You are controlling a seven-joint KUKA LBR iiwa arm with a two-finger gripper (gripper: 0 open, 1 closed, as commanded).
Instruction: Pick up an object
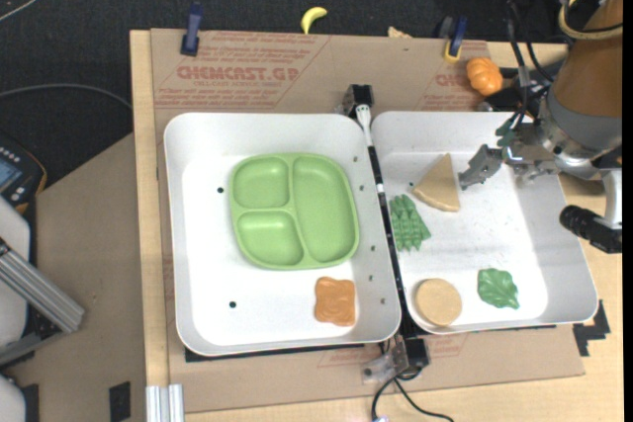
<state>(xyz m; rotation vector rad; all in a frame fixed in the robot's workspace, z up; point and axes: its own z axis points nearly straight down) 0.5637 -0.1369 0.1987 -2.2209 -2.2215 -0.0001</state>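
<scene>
Nothing lifted yet. Pincer sits just right of the tan wedge in the right bin, fingers apparently spread, pinching nothing. Grasp and lift remain.

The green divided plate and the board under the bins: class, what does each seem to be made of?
Green divided plate: probably moulded plastic, one even colour with a soft sheen and rounded compartment walls. Board: looks like a stiff sheet under brown paper masking, matt and flat with red lettering printed on it; the material beneath cannot be told.
</scene>
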